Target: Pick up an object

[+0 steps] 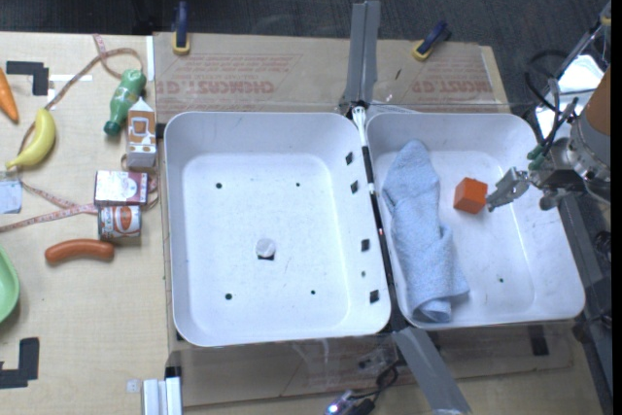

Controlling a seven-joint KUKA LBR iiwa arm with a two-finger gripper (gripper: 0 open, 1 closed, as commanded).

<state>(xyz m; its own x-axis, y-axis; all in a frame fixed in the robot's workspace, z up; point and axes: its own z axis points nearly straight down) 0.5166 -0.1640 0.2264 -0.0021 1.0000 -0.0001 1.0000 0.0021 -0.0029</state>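
An orange block [470, 195] lies in the right bin [544, 306], just right of a crumpled light blue cloth [424, 230] that runs down the bin's left half. A small pale round piece [266, 250] rests on the floor of the left bin [194, 238]. My gripper [523, 196] hangs over the right bin's right side, a short way right of the orange block. It is open, with nothing between its fingers; the left fingertip [494, 201] is close to the block but apart from it.
A grey divider post [363, 53] stands between the bins at the back. On the bench to the left lie a banana [35, 141], a green bottle [124, 98], a small carton [141, 137], a can [120, 221] and a sausage [80, 252].
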